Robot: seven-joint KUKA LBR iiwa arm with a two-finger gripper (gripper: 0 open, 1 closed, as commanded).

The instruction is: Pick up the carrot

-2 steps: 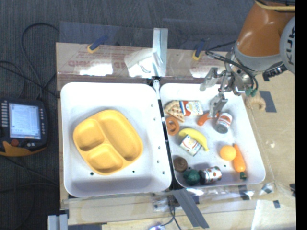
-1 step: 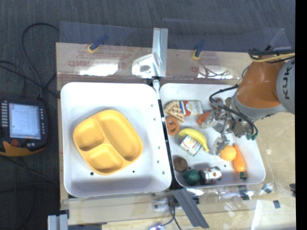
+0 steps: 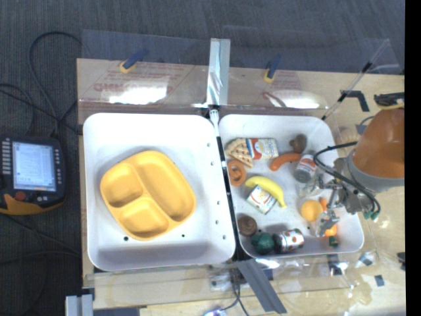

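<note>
The hand (image 3: 327, 221) hangs low at the right bin's (image 3: 276, 125) four-o'clock corner, gripping a small orange carrot (image 3: 331, 229), just beside the orange fruit (image 3: 310, 210).

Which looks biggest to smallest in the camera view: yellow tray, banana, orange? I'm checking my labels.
1. Yellow tray, by far the largest.
2. Banana.
3. Orange, smallest, though not much smaller than the banana.
</note>
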